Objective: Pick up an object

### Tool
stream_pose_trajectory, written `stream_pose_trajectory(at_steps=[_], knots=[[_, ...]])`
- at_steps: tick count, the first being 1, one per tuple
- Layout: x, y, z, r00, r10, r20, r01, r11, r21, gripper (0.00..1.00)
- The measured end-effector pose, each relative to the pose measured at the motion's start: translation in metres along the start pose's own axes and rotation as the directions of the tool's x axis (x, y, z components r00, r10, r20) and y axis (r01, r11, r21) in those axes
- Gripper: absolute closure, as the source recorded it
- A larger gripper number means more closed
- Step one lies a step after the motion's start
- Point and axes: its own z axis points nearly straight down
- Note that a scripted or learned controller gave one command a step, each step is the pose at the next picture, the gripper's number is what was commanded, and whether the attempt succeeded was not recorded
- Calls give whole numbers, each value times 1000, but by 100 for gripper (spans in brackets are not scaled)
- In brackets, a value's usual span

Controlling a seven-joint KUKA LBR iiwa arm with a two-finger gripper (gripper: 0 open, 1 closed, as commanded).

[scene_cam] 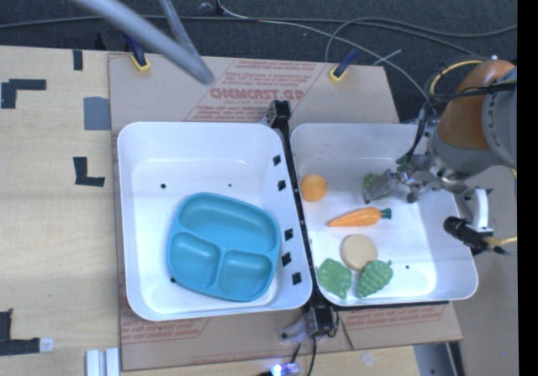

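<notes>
The green leafy piece (372, 186) lay touching my hand (393, 183), whose grip I could not tell; crowding the carrot (356, 217) risked a slip.

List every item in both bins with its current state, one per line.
blue tray: flat in left bin
orange ball: loose in right bin
carrot: lying on its side
tan disc: flat
two green leafy pieces: lying near front wall
gripper: low by a green piece
</notes>
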Motion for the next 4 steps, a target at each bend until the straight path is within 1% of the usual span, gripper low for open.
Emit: stream_pose_trajectory(at_steps=[1,2,3,4], knots=[[0,1,13,1000,-1,3,1,1000,-8,0],[0,2,1,1000,-2,5,2,1000,-13,100],[5,3,-46,1000,-1,0,1,1000,-11,100],[5,3,-99,1000,-1,1,1,1000,-11,100]])
